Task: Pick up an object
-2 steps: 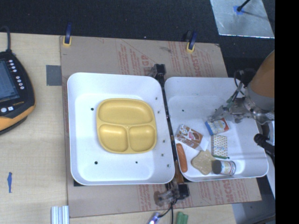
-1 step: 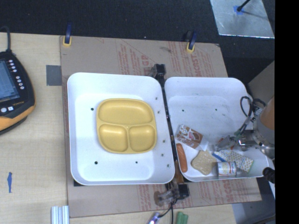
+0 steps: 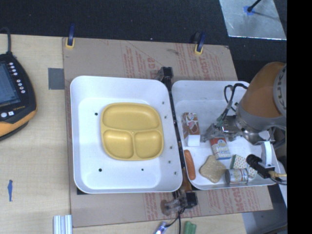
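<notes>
The right bin (image 3: 204, 91) holds several small things. A brown and white carton (image 3: 190, 127) lies at its left side, with an orange sausage (image 3: 189, 164) below it. A slice of toy bread (image 3: 212, 170) and a small tin (image 3: 237, 176) lie along the front wall. A little red-labelled box (image 3: 221, 148) lies in the middle. My gripper (image 3: 215, 131) hangs low over the bin's middle, just above that box and to the right of the carton. Nothing shows between its jaws. The arm's orange band (image 3: 261, 89) covers the bin's right side.
The left bin (image 3: 83, 111) carries a yellow divided plate (image 3: 131, 130). A teach pendant (image 3: 13, 99) lies on the bench at the far left. Two clamps (image 3: 70, 39) (image 3: 198, 42) pin the cardboard at the back.
</notes>
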You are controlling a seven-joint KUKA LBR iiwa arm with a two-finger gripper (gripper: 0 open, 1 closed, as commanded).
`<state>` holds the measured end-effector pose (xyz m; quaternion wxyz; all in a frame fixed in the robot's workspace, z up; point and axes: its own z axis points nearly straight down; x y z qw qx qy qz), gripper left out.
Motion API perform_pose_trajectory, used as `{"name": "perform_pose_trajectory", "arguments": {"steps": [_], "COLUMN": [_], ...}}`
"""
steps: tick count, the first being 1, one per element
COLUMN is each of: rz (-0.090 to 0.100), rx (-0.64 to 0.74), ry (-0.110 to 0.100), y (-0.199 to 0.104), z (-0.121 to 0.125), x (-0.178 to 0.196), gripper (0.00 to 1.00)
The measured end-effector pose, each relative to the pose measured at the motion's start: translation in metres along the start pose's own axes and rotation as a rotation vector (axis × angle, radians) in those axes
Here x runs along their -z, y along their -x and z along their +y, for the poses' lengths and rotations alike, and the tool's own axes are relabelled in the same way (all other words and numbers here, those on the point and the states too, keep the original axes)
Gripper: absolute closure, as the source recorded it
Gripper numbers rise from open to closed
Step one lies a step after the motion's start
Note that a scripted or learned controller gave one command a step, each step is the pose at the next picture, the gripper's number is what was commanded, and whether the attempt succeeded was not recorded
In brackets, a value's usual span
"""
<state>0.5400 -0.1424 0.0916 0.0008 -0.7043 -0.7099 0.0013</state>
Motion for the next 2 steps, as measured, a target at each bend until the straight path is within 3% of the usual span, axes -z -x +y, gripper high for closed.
{"name": "perform_pose_trajectory", "arguments": {"steps": [1, 2], "rz": [-0.002, 0.002], "rx": [0.002, -0.004], "ry": [-0.002, 0.001], "y": [0.002, -0.081], "z": [0.000, 0.021], "x": [0.010, 0.101], "gripper": [1.00, 1.00]}}
